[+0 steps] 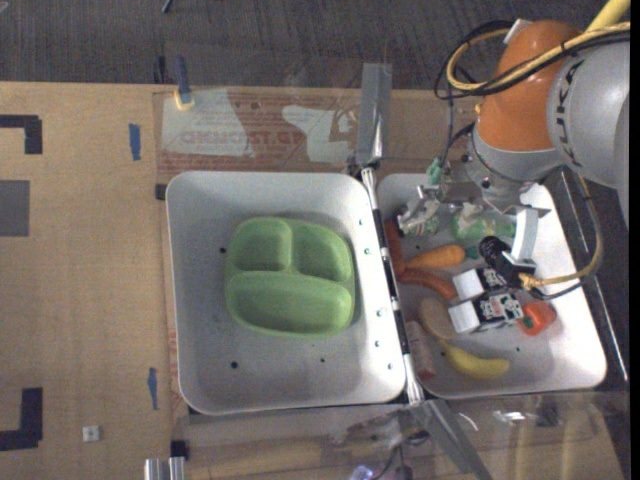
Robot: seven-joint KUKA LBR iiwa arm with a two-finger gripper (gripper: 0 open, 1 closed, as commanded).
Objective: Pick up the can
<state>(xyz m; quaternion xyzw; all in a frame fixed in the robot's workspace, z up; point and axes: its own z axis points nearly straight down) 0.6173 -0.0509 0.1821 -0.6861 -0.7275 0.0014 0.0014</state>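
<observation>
A short cylinder [487, 310] with a white end and a black-and-white printed side lies in the right bin [580, 363]; it looks like the can. A similar white-ended dark piece [478, 279] lies just above it. My gripper [470, 218] hangs over the upper half of this bin, under the orange wrist band. It is up and slightly left of the can, and its grey body hides part of a green object [466, 228] below it. Nothing can be seen held.
Around the can lie a carrot [437, 258], a red sausage [425, 282], a banana [475, 362] and a small orange-red toy [540, 317]. A green divided plate [291, 275] sits in the left bin [200, 358]. A metal divider [385, 268] separates the bins.
</observation>
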